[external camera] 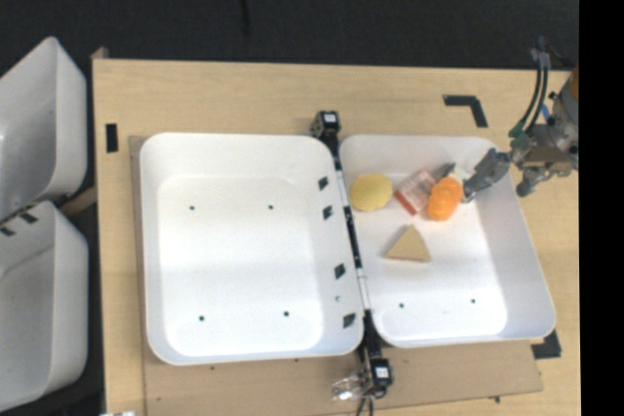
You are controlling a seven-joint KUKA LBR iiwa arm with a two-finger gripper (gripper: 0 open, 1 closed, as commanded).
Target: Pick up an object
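Right bin [507, 297] holds a yellow round [371, 192], orange ball [444, 200], red packet [417, 187] and tan wedge [409, 245]; hand [485, 174] at three o'clock, grip unclear.

Quick count: two white bins [234, 151] [507, 297]. The right one's got four things: one yellow ball [371, 192], one orange ball [444, 200], one tan wedge [409, 245], one small red-and-clear packet [418, 187].

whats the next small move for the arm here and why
Probably ease the tool left and down onto the orange ball. The tool sits at the right bin's upper right edge, beside the ball, with nothing seen between its fingers.
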